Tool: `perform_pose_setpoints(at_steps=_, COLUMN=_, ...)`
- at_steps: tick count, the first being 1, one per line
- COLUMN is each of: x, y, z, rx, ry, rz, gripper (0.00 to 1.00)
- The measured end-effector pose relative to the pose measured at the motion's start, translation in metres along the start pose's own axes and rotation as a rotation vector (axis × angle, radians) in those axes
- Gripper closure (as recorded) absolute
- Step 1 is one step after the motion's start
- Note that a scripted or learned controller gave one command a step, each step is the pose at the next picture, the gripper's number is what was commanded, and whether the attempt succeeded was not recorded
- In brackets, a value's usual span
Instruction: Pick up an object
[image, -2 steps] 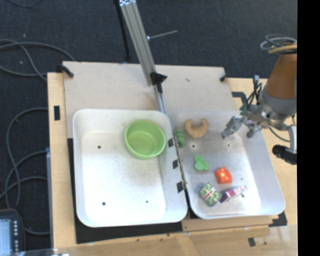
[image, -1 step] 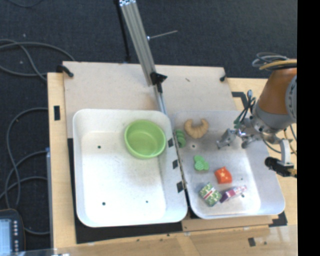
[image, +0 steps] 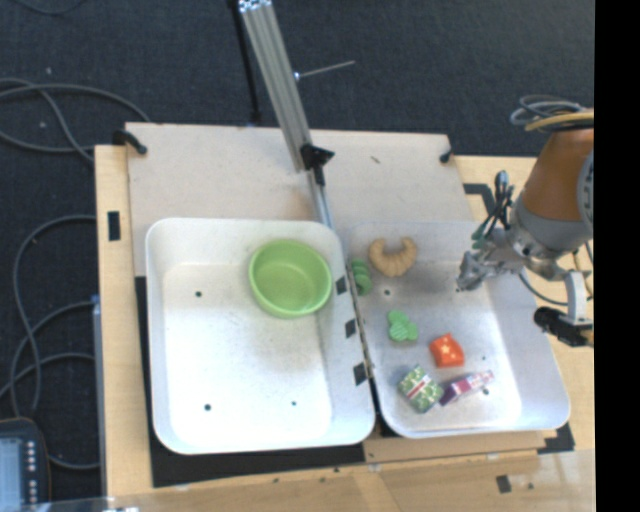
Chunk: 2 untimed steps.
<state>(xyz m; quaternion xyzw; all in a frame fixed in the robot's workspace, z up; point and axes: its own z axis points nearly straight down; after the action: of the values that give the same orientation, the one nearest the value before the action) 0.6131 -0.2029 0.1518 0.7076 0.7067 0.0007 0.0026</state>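
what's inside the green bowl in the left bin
The green bowl sits upright in the left bin, and its inside shows plain green down to the bottom, with nothing lying in it. The patch of bin floor beneath the bowl is covered, so what is under it cannot be seen.

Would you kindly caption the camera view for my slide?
Gripper hovers over right bin of small objects; green bowl sits in left bin.

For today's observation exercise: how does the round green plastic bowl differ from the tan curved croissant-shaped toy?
The round green plastic bowl lies in the left white bin; the tan curved croissant-shaped toy lies in the right white bin. The bowl is clearly larger than the toy. The bowl is a full circle, open side up; the toy is an arch with its ends pointing down the picture. Both sit near their bins' far edges, untouched by the gripper.
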Motion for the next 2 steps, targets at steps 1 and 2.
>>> perform_pose_setpoints(at_steps=1, x=-0.008, y=0.007, z=-0.061, rx=-0.004, ry=0.001, rz=-0.003, gripper=1.0)
perform_pose_setpoints(at_steps=2, x=-0.009, y=0.008, z=-0.088, rx=0.0, ry=0.003, rz=-0.004, gripper=1.0)
